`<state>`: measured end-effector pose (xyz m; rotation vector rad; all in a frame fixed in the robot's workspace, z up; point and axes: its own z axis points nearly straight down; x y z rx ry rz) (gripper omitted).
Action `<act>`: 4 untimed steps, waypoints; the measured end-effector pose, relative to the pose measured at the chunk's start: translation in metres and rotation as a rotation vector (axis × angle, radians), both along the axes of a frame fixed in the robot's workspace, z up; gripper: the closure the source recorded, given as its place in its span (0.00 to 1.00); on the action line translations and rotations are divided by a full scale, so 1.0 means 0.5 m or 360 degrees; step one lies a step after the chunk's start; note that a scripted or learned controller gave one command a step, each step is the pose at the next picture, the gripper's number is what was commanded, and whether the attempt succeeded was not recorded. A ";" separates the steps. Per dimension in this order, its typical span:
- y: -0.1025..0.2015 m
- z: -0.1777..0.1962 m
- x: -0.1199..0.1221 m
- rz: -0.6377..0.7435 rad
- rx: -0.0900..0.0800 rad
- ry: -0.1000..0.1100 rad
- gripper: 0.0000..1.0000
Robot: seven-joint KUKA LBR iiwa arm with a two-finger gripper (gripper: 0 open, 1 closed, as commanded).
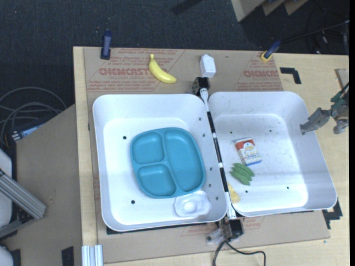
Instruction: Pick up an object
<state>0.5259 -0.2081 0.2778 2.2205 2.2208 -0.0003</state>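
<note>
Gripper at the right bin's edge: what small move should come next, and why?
Probably a move inward over the right bin, toward the small box and the green item beside it. The gripper sits at the bin's right rim, well apart from both, with nothing seen between its fingers. Those two lie nearest to it; the blue tray is in the far bin.

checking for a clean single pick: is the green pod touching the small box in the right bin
Touching, or very nearly: the camera view shows the green pod meeting the small box at its lower edge.

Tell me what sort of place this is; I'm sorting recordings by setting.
Probably a robotics lab bench: two white bins clamped side by side on a board, toy items such as a banana and a blue divided plate, loose cables on dark carpet.
</note>
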 end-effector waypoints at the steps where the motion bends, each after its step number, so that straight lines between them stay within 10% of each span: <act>1: 0.183 -0.231 0.043 0.0003 0.0004 0.0005 0.00; 2: 0.218 -0.387 -0.013 -0.0001 0.0003 0.0003 0.00; 3: 0.223 -0.386 0.106 0.0001 0.0001 -0.0001 0.00; 4: 0.223 -0.367 0.106 -0.0001 0.0000 -0.0003 1.00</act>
